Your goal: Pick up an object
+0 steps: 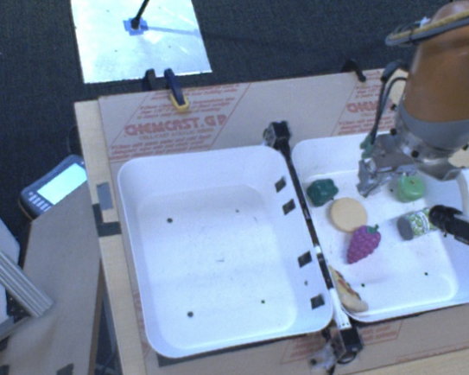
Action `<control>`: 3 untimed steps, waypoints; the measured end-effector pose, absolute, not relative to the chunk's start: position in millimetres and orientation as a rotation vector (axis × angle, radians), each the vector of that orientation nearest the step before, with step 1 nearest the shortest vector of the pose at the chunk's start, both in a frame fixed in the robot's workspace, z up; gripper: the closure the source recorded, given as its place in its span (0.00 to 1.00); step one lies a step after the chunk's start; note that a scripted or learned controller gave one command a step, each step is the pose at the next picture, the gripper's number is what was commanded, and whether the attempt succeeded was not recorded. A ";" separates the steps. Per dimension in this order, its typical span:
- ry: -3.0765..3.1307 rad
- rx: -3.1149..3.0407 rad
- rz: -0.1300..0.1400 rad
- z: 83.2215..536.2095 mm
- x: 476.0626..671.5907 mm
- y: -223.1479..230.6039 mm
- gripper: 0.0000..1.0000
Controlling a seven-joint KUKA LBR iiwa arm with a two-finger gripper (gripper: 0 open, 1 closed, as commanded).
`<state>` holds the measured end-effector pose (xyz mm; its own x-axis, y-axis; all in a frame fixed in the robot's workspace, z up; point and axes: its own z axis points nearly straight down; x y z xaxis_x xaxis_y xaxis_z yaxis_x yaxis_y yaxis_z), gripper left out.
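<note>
right now the tool [378, 171] hangs low over the right bin [408, 296], near its back half, with the arm coming in from the right. whether its fingers are apart or together cannot be told from this slant. nearest to it is a light green round object [409, 189], just beside it toward the front right, partly hidden by the wrist. a dark green lumpy piece [321, 189] lies to its left, and a pale yellow disc [348, 213] sits in front of it. the purple grape bunch [362, 243] lies further forward, long axis slanting. likely the light green one is the target.
</note>
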<state>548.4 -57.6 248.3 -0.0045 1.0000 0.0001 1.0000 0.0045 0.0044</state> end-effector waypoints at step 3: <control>2.231 2.203 0.025 475.7 542.5 141.3 1.00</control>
